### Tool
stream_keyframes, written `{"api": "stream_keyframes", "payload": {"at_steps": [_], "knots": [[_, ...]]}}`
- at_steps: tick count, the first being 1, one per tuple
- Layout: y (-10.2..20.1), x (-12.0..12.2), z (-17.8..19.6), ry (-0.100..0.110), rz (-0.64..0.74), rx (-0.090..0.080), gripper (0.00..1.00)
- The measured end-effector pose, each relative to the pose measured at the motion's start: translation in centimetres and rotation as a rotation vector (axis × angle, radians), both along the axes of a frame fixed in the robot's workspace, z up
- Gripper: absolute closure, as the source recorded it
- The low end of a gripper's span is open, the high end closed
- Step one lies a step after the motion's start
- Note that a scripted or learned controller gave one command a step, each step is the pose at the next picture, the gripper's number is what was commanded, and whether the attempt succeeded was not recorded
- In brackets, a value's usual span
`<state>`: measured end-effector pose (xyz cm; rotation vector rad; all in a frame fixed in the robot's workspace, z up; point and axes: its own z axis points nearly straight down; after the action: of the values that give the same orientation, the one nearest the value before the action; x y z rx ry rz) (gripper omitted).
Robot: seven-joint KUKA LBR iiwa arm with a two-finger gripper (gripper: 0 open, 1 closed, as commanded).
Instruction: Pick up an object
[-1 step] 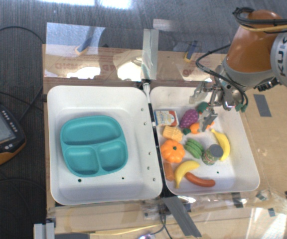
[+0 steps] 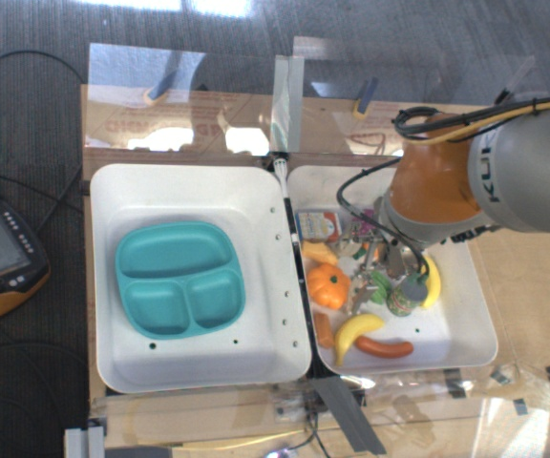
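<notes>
A teal divided tray [image 2: 179,277] is seen in the left bin [image 2: 113,351], all of it in plain view. In the right bin [image 2: 466,337], an orange pumpkin-like toy [image 2: 328,285], a yellow banana [image 2: 356,332] and a red sausage [image 2: 383,348] can be made out, while a printed packet [image 2: 317,225] carries writing too small to be read. The tool [image 2: 382,273] is lowered into this clutter; its state cannot be told. A green object [image 2: 390,289] is partly hidden beneath it. The arm [image 2: 504,175] is cut off at the right; "KU" can be read.
</notes>
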<state>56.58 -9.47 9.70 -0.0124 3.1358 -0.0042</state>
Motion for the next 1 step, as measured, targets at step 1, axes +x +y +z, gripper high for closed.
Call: {"api": "stream_keyframes", "payload": {"at_steps": [1], "knots": [[-0.02, -5.31, -0.52, -0.015, 0.119, -0.003, 0.00]]}}
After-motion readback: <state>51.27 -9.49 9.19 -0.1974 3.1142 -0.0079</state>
